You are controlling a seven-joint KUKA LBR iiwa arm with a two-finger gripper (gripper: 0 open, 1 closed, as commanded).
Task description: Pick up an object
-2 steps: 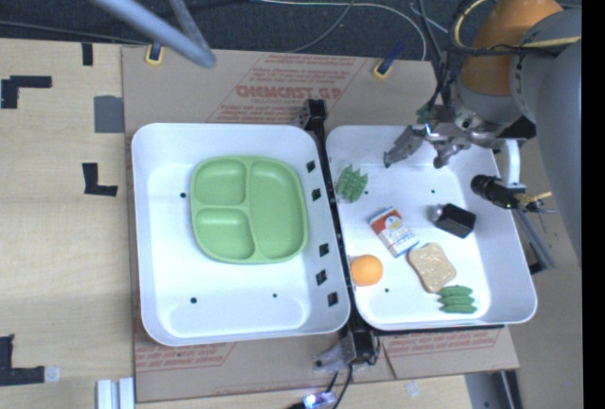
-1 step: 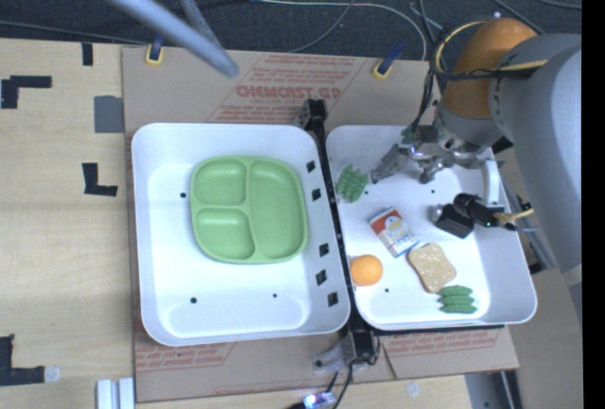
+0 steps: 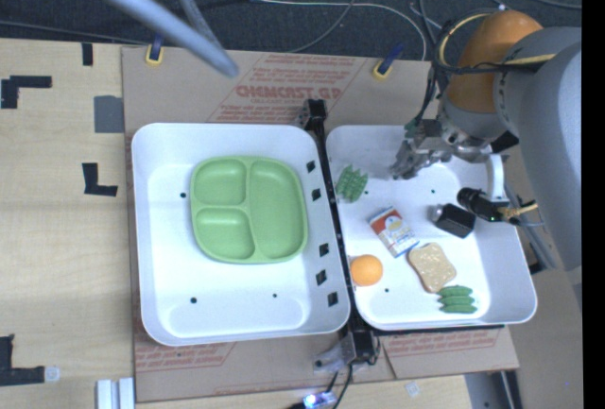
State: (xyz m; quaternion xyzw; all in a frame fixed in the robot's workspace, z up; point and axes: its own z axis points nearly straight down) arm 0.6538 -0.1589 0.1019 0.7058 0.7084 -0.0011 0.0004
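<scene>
Hovering over the right bin's [image 3: 501, 303] far side, gripper [image 3: 413, 159], finger spread impossible to tell, nothing visibly held; nearest of 5 objects, green ridged piece [image 3: 352, 182], just left against the divider, long axis pointing away.

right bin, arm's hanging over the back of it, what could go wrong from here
1. The gripper hangs over bare floor at the back of the right bin, apart from every item, so a straight descent would likely grab nothing.
2. The small carton, the bread slice and the orange ball lie close together, so reaching for one may knock another.
3. The leafy green piece sits by the bin's left wall, which may block the jaws.
</scene>
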